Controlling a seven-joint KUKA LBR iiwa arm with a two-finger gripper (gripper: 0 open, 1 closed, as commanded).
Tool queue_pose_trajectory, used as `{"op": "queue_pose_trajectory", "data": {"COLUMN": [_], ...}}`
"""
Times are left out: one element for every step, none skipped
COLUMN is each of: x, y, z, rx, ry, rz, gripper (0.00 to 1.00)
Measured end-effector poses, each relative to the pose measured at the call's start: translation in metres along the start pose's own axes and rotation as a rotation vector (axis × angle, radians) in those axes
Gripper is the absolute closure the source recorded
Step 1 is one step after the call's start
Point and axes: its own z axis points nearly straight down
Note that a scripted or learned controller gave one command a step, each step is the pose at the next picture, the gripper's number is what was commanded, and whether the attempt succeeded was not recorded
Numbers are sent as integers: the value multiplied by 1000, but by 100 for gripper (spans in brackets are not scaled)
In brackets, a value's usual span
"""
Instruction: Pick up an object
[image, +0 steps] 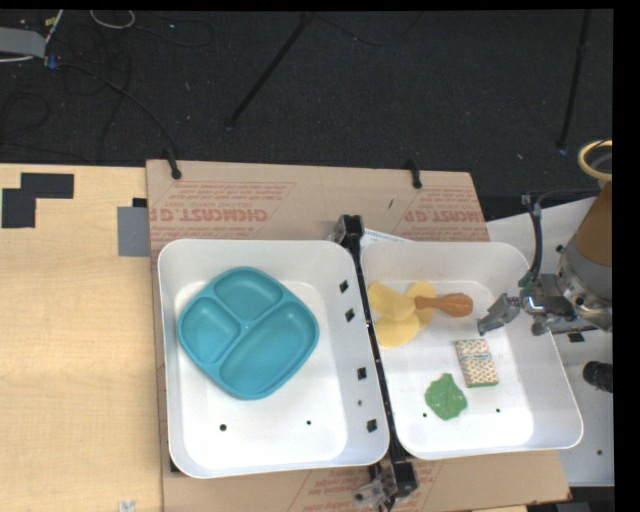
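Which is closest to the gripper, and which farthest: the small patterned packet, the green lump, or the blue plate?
Measured from the gripper:
1. Patterned packet, right bin, just below it.
2. Green lump, right bin, lower down.
3. Blue plate, left bin, far across.

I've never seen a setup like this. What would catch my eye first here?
Probably the big teal divided plate, lying alone in the left white bin. Next, the small bright things in the right bin: a yellow piece with a wooden-handled tool on it, a patterned little block and a green lump. The robot's claw hangs at that bin's right side.
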Motion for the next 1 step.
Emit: {"op": "queue_pose_trajectory", "data": {"x": [-3], "y": [9], "z": [52], "rx": [4], "ry": [1], "rz": [0], "gripper": [0]}}
